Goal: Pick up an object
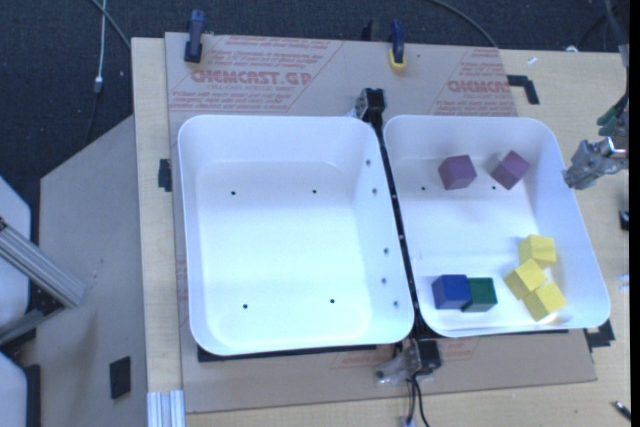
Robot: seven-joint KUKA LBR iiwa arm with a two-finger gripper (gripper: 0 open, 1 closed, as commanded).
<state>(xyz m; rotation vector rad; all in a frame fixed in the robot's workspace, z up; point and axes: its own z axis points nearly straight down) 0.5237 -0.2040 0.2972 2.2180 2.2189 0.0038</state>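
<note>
The gripper (592, 165) is at the right edge of the worktop (150, 215), just outside the right wall of the right bin (470, 120). It is small and grey at the side of the view, and I cannot tell if it is open or closed.

All the blocks lie in the right bin, apart from the gripper. The right purple block (510, 169) is the closest one, near the bin's back right corner, with the bin wall between it and the gripper. The left purple block (457, 171) sits beside it, a bit more to the left. The yellow blocks (527, 278) are bunched together by the front right corner, touching each other. The blue block (450, 291) and the green block (481, 293) sit side by side and touch, near the front wall.

The left bin (270, 215) sits right next to the right bin, on the left half of the worktop.
</note>
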